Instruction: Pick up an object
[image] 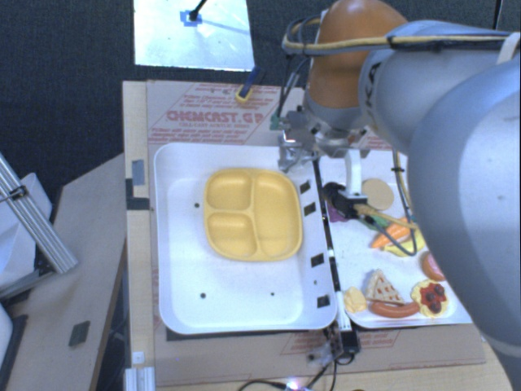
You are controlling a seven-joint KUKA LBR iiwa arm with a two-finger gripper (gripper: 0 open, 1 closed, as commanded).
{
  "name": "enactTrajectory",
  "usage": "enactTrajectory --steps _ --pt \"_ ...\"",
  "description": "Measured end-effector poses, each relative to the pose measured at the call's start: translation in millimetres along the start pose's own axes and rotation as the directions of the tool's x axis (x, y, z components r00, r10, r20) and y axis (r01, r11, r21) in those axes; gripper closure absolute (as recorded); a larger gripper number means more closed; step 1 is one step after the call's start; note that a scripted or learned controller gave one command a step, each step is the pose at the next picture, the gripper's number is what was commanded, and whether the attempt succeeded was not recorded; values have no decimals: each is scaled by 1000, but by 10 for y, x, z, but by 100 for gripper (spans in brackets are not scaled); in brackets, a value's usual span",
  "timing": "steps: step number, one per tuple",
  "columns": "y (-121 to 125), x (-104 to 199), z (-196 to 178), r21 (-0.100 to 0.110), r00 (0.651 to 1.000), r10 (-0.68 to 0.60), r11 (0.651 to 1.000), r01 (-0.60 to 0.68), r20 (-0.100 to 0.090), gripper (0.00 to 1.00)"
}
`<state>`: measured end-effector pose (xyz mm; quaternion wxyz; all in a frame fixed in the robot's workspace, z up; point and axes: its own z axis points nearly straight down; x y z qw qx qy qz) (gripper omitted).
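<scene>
Now, hand [288, 156]: low over the left bin's 1 o'clock corner; cannot tell how far open it is, and no thing is visibly held.
Left bin [181, 287]: at 9 o'clock of the right bin [358, 259], walls side by side.
Plate [251, 213]: yellow, three wells, flat in the left bin, a little toward 12 o'clock of centre; hand near its 1 o'clock corner.
Disc [377, 192]: tan, round, at the right bin's 12 o'clock end.
Carrot [394, 233]: at 6 o'clock of the disc.
Pizza slice [380, 284]: toward the right bin's 6 o'clock end; sausage [394, 308] just at its 6 o'clock.
Arm [440, 112]: grey, reaching in from 3 o'clock.
</scene>
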<state>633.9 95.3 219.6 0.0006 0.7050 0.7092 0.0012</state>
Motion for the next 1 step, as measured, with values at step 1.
enactTrajectory --steps 1 --pt "-43 -70 47 1 1000 5 1000 -5 1 100"
